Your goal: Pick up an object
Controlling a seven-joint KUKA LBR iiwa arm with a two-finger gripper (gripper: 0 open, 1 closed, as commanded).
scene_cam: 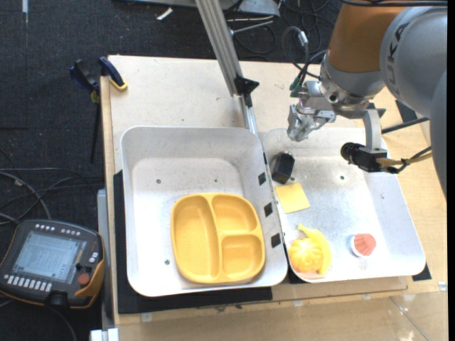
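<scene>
Hovering at the right bin's (398, 212) 11 o'clock corner, the gripper (300, 129) grasps nothing, its fingers' spread unclear, with the black block (284, 167) just below at 7 o'clock.

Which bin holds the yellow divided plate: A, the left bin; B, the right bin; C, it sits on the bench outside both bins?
A: the yellow divided plate lies flat in the left bin, while the right bin holds a yellow square card, a small black object, a yellow toy and a small red object.
</scene>
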